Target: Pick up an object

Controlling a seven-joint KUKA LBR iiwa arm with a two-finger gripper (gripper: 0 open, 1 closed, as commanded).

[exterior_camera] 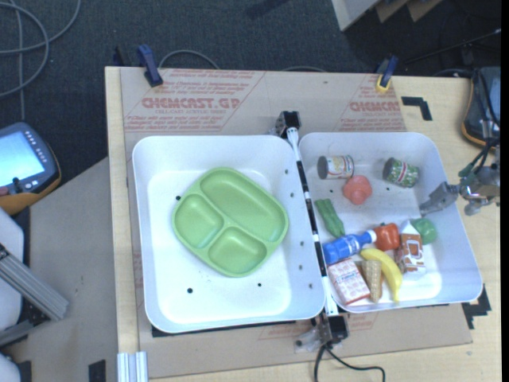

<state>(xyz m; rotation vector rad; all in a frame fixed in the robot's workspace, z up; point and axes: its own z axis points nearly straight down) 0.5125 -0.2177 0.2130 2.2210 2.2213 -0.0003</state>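
Note:
The right bin (445, 153) holds several small items. A small tin can (338, 165) lies on its side at the back, a green can (400, 172) lies to its right, and a red ball-like fruit (358, 189) sits between them. Nearer the front are a green pod (328, 216), a blue bottle (347, 247), an orange item (387, 235), a banana (387, 267), a cone (372, 277) and two red-and-white cartons (347, 282) (411, 253). My gripper (457, 195) hangs low over the bin's right rim, just above a small green item (425, 231). Nothing is visibly held.
The left bin (151, 173) carries a green divided plate (231, 221). Blue clamps (148, 62) (386, 72) pin the board at the back edge. A pendant with a screen (24, 161) lies off the bench to the left.

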